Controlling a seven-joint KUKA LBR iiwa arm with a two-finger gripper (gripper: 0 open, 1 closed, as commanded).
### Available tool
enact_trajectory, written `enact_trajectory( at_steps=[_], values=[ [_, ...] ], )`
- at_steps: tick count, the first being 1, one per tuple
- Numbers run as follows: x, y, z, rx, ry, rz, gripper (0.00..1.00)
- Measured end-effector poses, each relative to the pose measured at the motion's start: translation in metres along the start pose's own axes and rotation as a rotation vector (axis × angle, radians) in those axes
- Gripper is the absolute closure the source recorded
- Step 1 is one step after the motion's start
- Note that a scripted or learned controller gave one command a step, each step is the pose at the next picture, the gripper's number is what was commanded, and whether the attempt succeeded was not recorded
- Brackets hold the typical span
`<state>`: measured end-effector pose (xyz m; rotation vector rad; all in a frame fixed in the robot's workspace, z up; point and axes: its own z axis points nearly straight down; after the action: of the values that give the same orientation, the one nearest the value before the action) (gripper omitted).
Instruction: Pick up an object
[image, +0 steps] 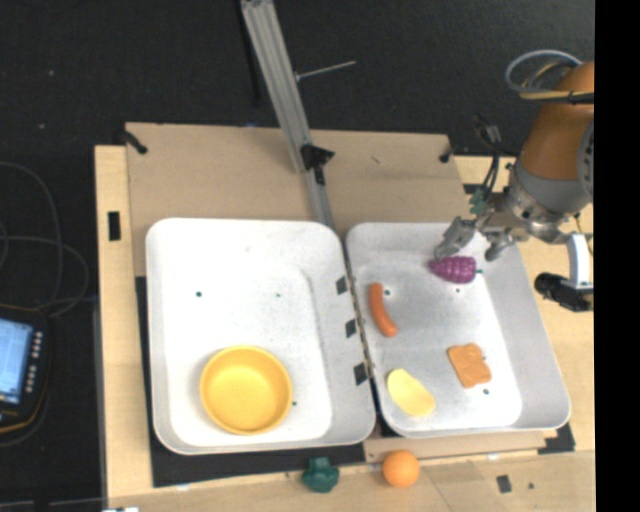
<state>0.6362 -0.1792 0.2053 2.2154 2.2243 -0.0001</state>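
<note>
The right bin (520, 330) holds a purple bunch of grapes (454, 268) near its far edge, an orange sausage-shaped piece (381, 308), an orange block (469, 364) and a pale yellow piece (409, 392). My gripper (474, 242) hangs at the bin's far right, just beyond and above the grapes. Its two fingers are spread open, one finger (451, 240) left of the grapes and the other to their right, with nothing held between them.
The left bin (200, 260) holds a yellow bowl (246, 388) at its near side. An orange ball (400, 468) and a small green object (321, 476) lie on the bench in front of the bins. A metal pole (290, 110) slants up behind the bins.
</note>
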Motion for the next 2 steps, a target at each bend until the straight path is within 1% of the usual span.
enact_trajectory(
  at_steps=[1,2],
  values=[
    [0.000,0.000,0.000,0.000,-0.001,0.000,0.00],
    [0.000,0.001,0.042,0.003,-0.001,-0.001,0.00]
  ],
)
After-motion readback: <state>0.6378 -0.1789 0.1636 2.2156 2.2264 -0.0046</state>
